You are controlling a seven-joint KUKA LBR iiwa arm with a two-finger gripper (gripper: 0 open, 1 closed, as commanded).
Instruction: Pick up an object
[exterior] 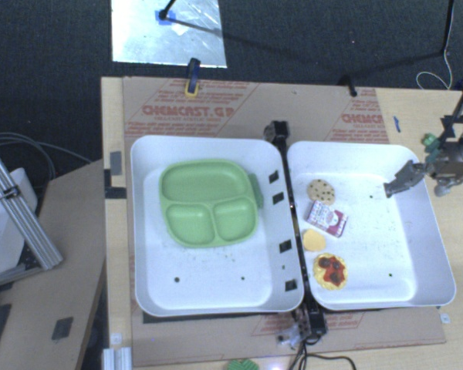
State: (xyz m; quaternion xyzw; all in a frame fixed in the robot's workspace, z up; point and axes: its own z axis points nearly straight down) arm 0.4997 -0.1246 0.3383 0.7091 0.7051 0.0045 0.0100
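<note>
Nearest the camera, in the right bin (424, 284), a pizza slice (330, 270) is seen, with a yellow disc (314, 240), a pink packet (326, 219) and a cookie (321, 190) ranged behind it along the bin's left side. Any of these may serve as the object; none is held. The gripper (397, 182) is poised over the bin's far right, well apart from them; whether it is open or closed cannot be told. A green tray (208, 203) is set in the left bin (150, 276). Cardboard (216, 108) beneath is printed "CHEMCAST GP"; the packet's print is unreadable.
</note>
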